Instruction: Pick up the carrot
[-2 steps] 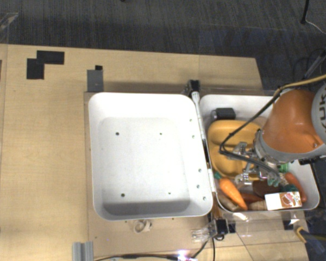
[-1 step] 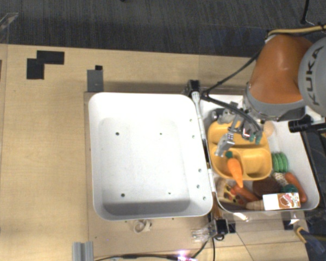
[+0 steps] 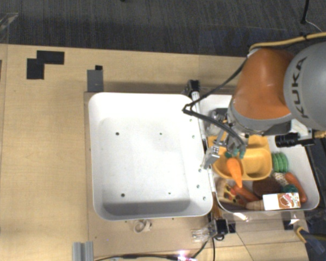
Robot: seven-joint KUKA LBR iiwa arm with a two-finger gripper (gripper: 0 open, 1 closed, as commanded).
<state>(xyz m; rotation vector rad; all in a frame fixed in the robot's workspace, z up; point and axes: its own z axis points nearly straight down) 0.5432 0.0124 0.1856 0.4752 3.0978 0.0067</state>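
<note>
The orange carrot [image 3: 234, 170] hangs point-down over the left part of the right bin [image 3: 313, 196], in front of a yellow cup [image 3: 256, 162]. Its green top sits between the two fingers of my gripper [image 3: 226, 154], which is shut on it. One silver fingertip [image 3: 212, 157] shows left of the carrot, close to the wall between the bins. The grey arm with its orange band [image 3: 261, 86] covers the back of the right bin.
The right bin also holds a green ridged item [image 3: 280, 161], a brown block [image 3: 266, 187], a white box with a red label [image 3: 281, 201], and small orange and wooden pieces [image 3: 240, 194]. The left bin [image 3: 146, 151] lies beside it. Cables run at the bins' back edge [image 3: 193, 91].
</note>
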